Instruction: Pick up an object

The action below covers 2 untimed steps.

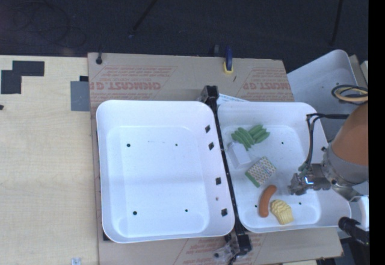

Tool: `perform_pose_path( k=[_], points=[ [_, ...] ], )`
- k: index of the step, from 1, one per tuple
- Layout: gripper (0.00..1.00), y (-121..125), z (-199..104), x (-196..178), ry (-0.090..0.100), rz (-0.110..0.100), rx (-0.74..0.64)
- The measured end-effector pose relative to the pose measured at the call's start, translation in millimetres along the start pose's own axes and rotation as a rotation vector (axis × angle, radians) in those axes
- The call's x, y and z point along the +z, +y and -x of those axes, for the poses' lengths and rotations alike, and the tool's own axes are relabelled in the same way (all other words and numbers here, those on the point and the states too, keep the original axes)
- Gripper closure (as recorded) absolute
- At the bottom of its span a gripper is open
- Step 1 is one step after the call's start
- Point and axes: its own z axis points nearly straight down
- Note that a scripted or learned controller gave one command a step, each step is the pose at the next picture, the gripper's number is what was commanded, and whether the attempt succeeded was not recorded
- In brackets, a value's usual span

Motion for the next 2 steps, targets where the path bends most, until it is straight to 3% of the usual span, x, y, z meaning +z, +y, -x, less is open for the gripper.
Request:
perform_pose_path(
  k=[1,2],
  points=[
    [1.00,2.1,-80.2,-125.6,0.000,0.015,-0.034],
    [1.00,-0.1,-75.6,-128.1,-0.001,0.000,-0.027]
  ],
)
